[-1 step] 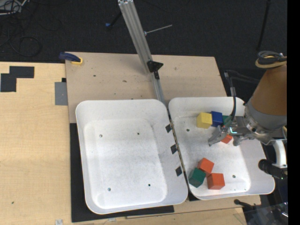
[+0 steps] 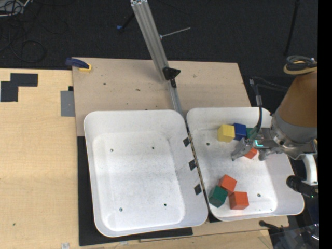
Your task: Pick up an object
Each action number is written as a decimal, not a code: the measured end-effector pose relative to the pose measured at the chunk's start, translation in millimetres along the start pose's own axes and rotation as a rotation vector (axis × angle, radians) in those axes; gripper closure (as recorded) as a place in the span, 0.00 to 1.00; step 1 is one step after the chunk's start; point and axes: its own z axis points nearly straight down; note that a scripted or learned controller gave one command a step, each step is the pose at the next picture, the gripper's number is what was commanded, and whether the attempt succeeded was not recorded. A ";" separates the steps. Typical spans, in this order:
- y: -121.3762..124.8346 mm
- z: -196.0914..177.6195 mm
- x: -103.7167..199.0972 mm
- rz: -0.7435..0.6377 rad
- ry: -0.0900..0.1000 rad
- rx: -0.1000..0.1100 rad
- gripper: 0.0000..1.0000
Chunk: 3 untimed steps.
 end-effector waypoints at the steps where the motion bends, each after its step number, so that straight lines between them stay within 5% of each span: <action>1: 8.8 54.8 -2.6 -0.002 0.001 0.005 0.00; 3: 8.8 119.0 -0.4 0.000 0.001 0.001 0.00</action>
